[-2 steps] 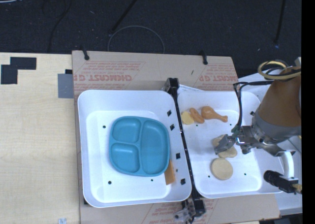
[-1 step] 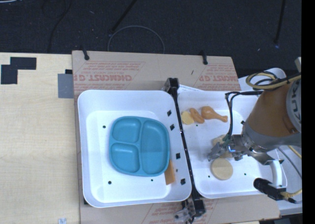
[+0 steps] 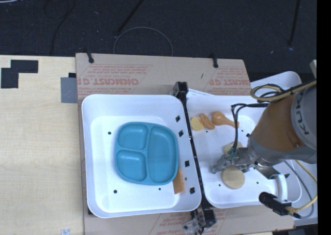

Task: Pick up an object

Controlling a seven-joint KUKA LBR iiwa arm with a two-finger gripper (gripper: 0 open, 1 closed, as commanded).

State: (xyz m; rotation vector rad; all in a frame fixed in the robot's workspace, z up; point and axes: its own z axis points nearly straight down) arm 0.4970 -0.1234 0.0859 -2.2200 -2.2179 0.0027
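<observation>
- The blue divided plate [image 3: 146, 152] fills most of the left bin [image 3: 98, 177]; bare floor runs along that bin's rim around it.
- Right of the plate, the right bin [image 3: 207, 187] is crowded by tan food pieces [image 3: 212, 120], a round disc [image 3: 233, 178] and the arm [image 3: 282, 130].

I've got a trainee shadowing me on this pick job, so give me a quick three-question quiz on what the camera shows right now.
1. True or false: the blue three-compartment plastic plate lies in the left shallow white bin.
2. Multiple choice: the tool is over which place? A) the left bin B) the right shallow white bin C) the bare bench
3. Fill in: the round tan disc lies just ____ the tool, towards the view's bottom.

Key: 1 true; 2 B; 3 below. Whether the tool holds anything cannot be told from this view.
</observation>
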